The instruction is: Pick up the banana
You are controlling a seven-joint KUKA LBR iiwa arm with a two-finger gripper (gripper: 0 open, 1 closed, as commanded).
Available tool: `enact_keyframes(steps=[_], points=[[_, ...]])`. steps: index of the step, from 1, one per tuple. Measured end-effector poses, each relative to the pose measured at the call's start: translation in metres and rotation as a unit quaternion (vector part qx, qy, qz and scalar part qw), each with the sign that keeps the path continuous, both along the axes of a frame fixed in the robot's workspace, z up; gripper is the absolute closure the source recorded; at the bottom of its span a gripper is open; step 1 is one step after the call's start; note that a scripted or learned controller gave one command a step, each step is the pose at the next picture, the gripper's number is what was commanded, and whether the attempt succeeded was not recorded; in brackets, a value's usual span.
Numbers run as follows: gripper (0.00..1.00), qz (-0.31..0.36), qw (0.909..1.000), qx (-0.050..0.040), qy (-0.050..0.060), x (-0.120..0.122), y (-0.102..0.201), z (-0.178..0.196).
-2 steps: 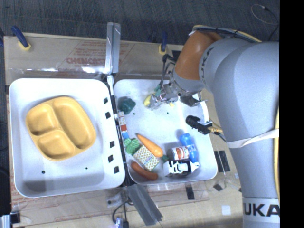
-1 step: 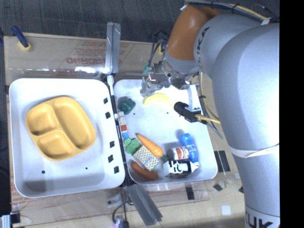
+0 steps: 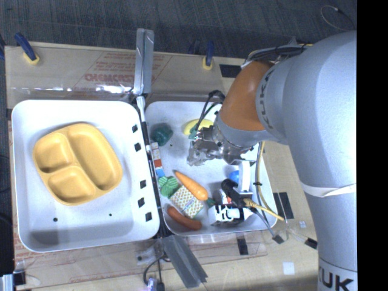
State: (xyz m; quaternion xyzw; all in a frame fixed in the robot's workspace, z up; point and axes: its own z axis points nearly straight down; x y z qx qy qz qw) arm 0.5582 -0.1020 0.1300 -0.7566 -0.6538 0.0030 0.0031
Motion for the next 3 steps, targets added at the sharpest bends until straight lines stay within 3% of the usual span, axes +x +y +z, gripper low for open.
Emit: enact_keyframes(steps=[1, 2, 3], points=[[1.00, -0.065, 0.9979, -0.0004, -0.001, 0.071, -0.057, -0.041], [1.00, -0.199, 0.9799, -0.0010, -0.002, 0.098, 0.001, -0.041], [1.00, -0.369, 0.9296, -0.0018, 0.001, 0.081, -0.040, -0.041]])
